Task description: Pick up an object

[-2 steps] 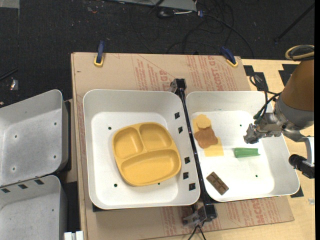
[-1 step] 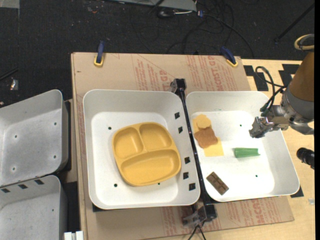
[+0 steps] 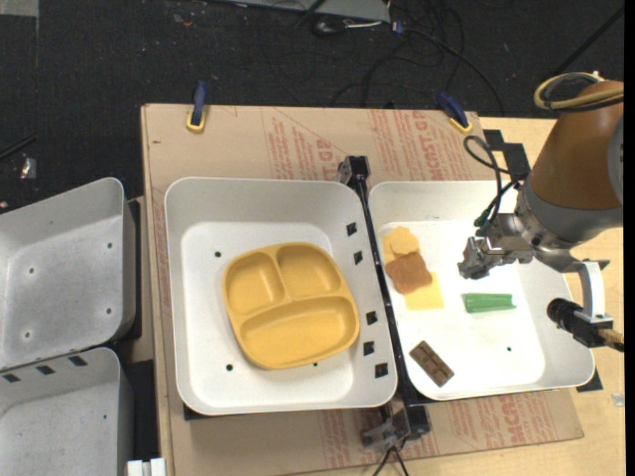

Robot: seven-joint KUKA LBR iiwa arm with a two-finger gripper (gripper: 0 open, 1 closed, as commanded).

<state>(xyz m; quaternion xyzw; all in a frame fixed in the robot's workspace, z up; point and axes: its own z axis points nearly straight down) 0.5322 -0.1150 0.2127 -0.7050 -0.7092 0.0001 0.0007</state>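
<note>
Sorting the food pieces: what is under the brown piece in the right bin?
The brown piece lies on a yellow square slice, whose lower right part shows. A round orange piece touches its top edge. Whatever lies beneath its middle is covered.

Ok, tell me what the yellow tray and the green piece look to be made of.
Tray: probably moulded plastic, smooth with a soft sheen; one-piece divided compartments with rounded edges suggest it. Green piece: likely plastic or foam, flat and matte; too small to tell.
</note>
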